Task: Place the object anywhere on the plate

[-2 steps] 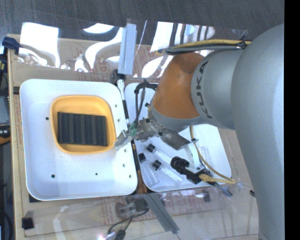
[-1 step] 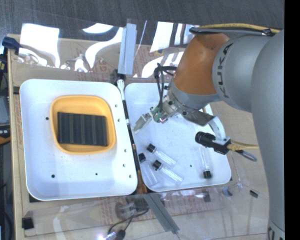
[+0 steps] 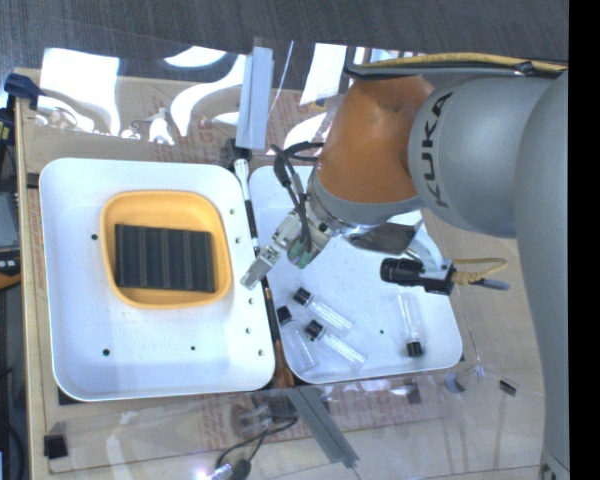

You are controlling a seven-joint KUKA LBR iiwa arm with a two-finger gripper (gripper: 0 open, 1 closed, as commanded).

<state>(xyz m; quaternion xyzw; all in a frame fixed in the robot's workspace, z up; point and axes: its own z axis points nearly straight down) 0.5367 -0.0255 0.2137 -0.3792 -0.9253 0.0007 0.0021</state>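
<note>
Gripper (image 3: pixel 265 260) sits over the seam between the two bins, at the right bin's (image 3: pixel 440 353) left wall, angled down toward the left bin (image 3: pixel 70 348). Whether it is open and whether it carries anything: cannot tell, the tip is small and blurred against the white rims.

Plate (image 3: pixel 165 213) is the yellow rounded-square one in the left bin, upper middle, with a dark ribbed insert in its centre. Vials (image 3: pixel 330 333) lie in the right bin near its bench-front edge: clear tubes with black caps, several clustered at the front-left, one more (image 3: pixel 411 328) apart toward the right side, standing roughly across the bin.

Judgement: the step is either picking a vial or carrying one across. To do it well, come down square on a single tube away from its neighbours, pinch mid-body across the short axis, lift clear of both rims, release low over the plate so the round tube does not roll off.
</note>
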